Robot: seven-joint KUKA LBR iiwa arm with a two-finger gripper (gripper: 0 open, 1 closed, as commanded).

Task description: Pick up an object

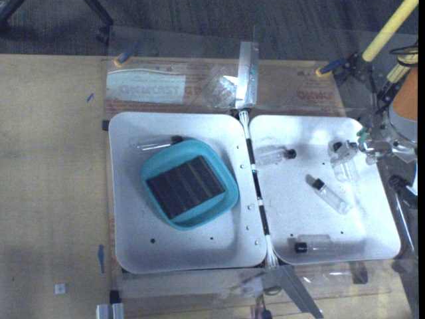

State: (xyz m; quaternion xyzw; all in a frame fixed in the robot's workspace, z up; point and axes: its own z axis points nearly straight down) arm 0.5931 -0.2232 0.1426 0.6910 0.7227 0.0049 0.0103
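Several clear vials with black caps lie in the right bin (372, 238): one (275, 155) near its upper left, one (330, 194) slanted in the middle, one (313, 244) by the front wall. Another vial (342, 159) lies at the upper right, just left of my gripper (367, 143). The gripper hangs low over the right bin's far right edge, under the grey wrist and orange band (406, 98). The wrist hides much of it. I see nothing clearly held.
The left bin (126, 231) holds a teal square tub (190, 183) with a dark ridged insert and a clear vial (158, 142) behind it. A metal bracket (248, 75) stands behind the bins' divide. Cables and a yellow pole (392, 20) crowd the upper right.
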